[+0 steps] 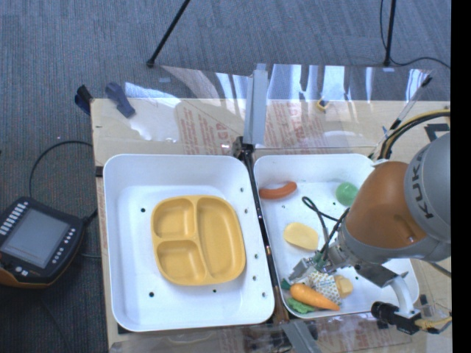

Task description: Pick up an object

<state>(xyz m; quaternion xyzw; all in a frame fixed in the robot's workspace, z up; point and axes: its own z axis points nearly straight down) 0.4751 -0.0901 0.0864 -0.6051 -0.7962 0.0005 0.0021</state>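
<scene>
Camera view, one slanted look down on both bins. The left bin (pixel 125 197) holds a yellow divided plate (pixel 197 239), lying flat near its middle; nothing else sits with it, so it looks like the drop side. The right bin (pixel 324 169) carries the loose items, which makes it the likely pick side: a red sausage (pixel 277 190) at upper left of the bin, a green ball (pixel 346 193) toward upper right, partly behind the arm, a pale yellow chip-shaped piece (pixel 301 235) near the middle, and at the lower edge an orange carrot (pixel 313 296) lying on a green piece (pixel 297 306), with a patterned white object (pixel 324 285) and a small yellow piece (pixel 344 285) just beside it.

The arm (pixel 386 212) comes in from the right of the frame, orange band facing the camera, bent low over the right bin's lower half. The gripper (pixel 309 269) points down-left into the cluster by the carrot, near or touching the patterned object; a dark cable loops above it. Whether it is spread or pinched cannot be told, as clutter and the wrist block it. No object is visibly held. Judged: mid-reach for the carrot cluster, grasp not yet confirmed. Crowded pile risks a miss or a double pick.
</scene>
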